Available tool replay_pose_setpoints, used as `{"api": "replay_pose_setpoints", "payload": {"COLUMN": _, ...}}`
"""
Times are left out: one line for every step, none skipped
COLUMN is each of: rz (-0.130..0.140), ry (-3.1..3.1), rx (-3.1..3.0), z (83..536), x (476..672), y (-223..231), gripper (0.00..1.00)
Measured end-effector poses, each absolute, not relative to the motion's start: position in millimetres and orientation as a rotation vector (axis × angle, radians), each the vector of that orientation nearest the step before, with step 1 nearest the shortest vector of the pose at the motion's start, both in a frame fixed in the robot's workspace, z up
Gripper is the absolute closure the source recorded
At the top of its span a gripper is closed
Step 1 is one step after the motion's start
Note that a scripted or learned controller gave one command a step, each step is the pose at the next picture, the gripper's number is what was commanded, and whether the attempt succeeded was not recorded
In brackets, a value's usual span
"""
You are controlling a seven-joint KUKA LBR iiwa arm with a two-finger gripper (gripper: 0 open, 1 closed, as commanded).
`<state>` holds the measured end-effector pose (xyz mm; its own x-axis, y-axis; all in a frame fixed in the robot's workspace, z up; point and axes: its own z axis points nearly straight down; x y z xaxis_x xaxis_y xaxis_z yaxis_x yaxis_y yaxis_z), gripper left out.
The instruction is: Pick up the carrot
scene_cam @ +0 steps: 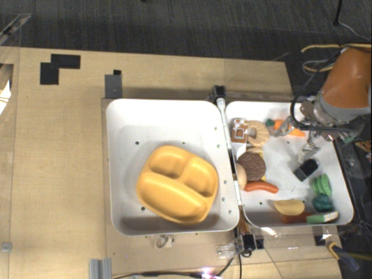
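The pincer [309,149] hangs over the right bin [346,213], near the carrot [289,127]; I cannot tell how wide it stands.

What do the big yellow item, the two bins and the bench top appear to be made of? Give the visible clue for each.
Big yellow item: probably moulded plastic or foam; smooth, softly glossy lobes.
Left bin and right bin: likely plastic or painted metal; uniform matte white, rounded corners.
Bench top: looks like wood or plywood; pale tan with faint grain.
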<state>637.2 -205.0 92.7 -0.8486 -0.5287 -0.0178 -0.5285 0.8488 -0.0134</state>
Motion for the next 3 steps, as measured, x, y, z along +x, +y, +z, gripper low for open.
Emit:
{"api": "replay_pose_setpoints", "payload": {"rz": -0.001, "ry": 3.074, "rx": -0.564, "z": 89.5, "x": 632.1, "y": -202.1, "gripper": 0.00}}
{"api": "replay_pose_setpoints", "payload": {"rz": -0.002, "ry": 3.118, "rx": -0.273, "z": 87.8, "x": 623.0, "y": -204.9, "gripper": 0.00}}
{"api": "replay_pose_setpoints", "payload": {"rz": -0.002, "ry": 3.124, "rx": -0.179, "z": 88.2, "x": 601.2, "y": -201.9, "gripper": 0.00}}
